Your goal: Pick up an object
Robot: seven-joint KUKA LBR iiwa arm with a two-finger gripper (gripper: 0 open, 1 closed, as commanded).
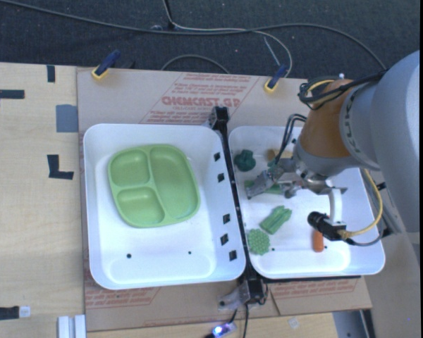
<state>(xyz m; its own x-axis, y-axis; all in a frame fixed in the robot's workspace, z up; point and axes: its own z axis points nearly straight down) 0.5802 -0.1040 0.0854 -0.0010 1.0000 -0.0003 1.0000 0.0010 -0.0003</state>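
With the tool (262,184), whose state I cannot tell, low in the shallow white right-hand bin (359,263), it should settle squarely over one item, perhaps the ridged green block (276,219) just below it.

Bins (99,210): white plastic, smooth, glossy. Divided tray (154,185): green plastic, satin. Bench (21,224): pale wood. Underlay (197,97): brown cardboard, matt.
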